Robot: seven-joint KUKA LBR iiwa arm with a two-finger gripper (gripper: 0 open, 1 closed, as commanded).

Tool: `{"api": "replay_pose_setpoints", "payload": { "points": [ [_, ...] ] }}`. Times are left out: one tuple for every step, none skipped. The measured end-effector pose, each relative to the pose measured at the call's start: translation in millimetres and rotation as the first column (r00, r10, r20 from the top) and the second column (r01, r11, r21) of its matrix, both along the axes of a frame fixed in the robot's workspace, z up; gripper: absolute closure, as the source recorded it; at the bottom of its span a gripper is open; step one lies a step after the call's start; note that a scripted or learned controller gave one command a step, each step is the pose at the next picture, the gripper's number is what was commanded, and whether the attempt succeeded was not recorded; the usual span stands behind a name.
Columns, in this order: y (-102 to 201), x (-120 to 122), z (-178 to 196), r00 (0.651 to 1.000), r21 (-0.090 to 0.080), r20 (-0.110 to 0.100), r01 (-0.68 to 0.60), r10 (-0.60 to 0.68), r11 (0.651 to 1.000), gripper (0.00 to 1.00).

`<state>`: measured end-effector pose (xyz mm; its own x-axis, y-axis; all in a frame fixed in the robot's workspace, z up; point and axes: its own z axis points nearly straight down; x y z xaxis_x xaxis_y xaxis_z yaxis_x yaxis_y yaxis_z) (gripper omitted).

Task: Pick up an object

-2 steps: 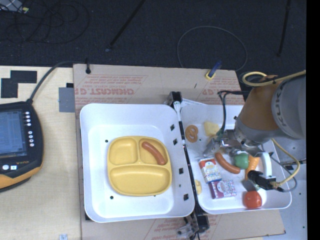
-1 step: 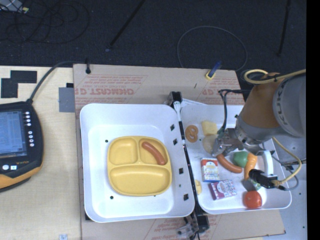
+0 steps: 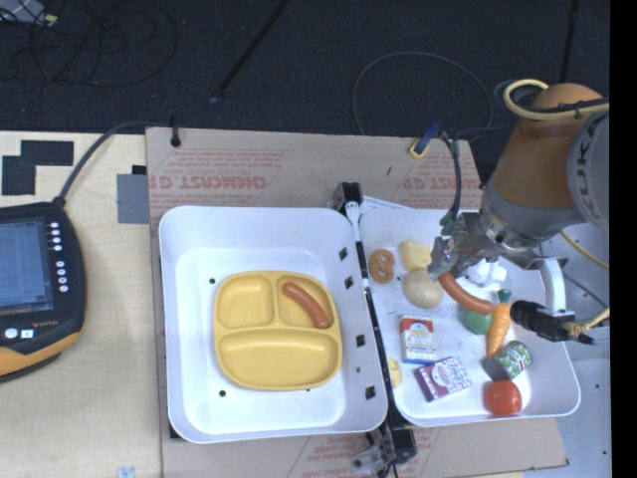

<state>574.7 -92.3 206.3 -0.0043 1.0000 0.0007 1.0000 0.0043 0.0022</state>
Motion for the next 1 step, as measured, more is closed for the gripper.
{"api": "replay_pose_setpoints", "payload": {
  "points": [
    [59.6,-15.9,1.6,1.0,0.002,-0.011,-0.001,0.001,1.0,1.0]
  ]
}}
